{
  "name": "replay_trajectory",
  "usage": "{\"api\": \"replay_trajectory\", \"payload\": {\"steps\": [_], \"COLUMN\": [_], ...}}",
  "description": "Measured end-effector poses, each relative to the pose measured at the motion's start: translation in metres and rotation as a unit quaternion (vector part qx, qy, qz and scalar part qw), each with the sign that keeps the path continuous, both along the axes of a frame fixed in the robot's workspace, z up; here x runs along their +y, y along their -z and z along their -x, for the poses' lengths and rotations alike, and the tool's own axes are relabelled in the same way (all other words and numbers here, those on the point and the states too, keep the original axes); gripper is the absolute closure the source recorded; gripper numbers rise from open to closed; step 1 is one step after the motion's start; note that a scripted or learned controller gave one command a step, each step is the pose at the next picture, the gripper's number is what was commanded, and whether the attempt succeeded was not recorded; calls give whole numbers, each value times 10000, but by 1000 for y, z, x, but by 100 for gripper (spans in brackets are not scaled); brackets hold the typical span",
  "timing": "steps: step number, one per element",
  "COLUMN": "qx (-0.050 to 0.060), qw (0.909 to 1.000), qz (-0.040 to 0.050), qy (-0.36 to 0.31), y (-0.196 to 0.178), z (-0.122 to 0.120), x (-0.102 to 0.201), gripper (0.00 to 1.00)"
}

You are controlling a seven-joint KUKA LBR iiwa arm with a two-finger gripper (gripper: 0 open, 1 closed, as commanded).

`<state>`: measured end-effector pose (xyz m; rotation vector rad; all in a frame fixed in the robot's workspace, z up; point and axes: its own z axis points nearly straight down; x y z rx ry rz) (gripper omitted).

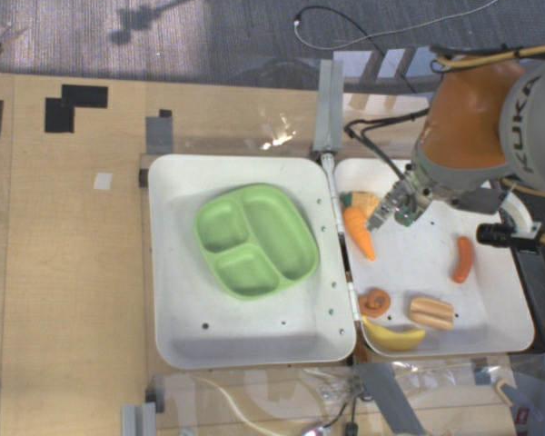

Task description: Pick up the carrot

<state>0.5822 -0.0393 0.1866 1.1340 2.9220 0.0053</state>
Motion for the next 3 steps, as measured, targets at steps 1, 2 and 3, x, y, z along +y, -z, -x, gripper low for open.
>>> {"api": "replay_trajectory", "payload": {"steps": [1,2,3], "qx": [10,2,9], "qw": [9905,9839,9625], "qz": [7,13,16], "qy": [-1374,-1786,-2714], "y": [1,-50,1], "z": [5,57,41], "x": [35,30,30], "gripper": [100,100,100]}}
